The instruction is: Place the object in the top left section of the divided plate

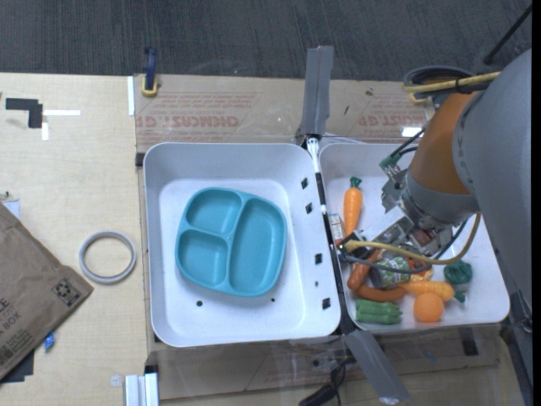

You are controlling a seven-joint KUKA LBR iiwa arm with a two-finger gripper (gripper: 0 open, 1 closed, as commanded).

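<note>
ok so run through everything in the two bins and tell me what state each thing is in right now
divided plate: flat in the left bin, all three sections bare.
carrot: upright along the right bin's left wall, apart from the pile.
gripper: low over the toy food pile, fingers hidden.
green pod: lying flat at the pile's near edge.
orange fruit: resting beside the green pod.

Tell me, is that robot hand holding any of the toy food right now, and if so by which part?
It cannot be told. The gripper is down among the toy vegetables in the right bin, but its tips are hidden in the pile. The blue plate has nothing on it.
</note>
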